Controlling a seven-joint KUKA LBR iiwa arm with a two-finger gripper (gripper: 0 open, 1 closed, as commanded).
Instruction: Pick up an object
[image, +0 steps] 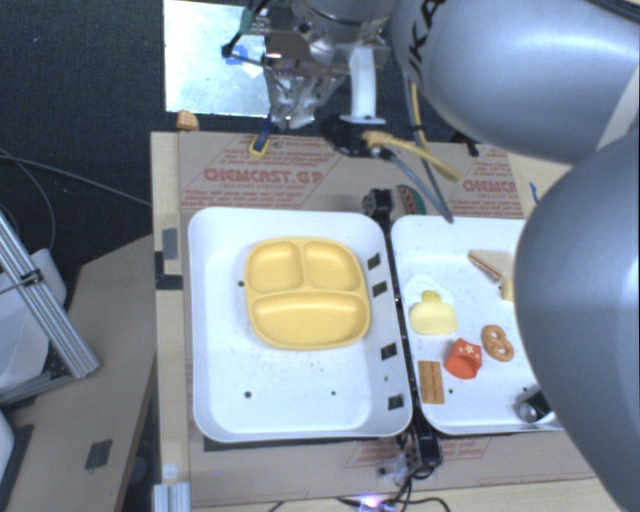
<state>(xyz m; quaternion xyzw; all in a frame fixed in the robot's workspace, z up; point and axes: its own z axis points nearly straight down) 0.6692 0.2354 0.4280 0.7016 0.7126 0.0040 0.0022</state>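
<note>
My gripper (292, 108) hangs high at the top of the view, over the cardboard behind the left bin (215, 330), with nothing visibly in it. The right bin (470, 420) holds the loose items: a pale yellow pear-shaped piece (432, 316), a red piece (462, 358), a brown pretzel (497, 343), a brown wafer strip (430, 381) and a tan slice (490, 264). A small black item (531, 408) lies at that bin's front right, partly hidden by my arm. All of these are far from the gripper.
A yellow divided plate (304, 293) lies in the middle of the left bin. My bulky grey arm (560, 200) covers the right side of the right bin. Cables (415, 155) trail behind the bins. A metal frame (40, 310) stands at the left.
</note>
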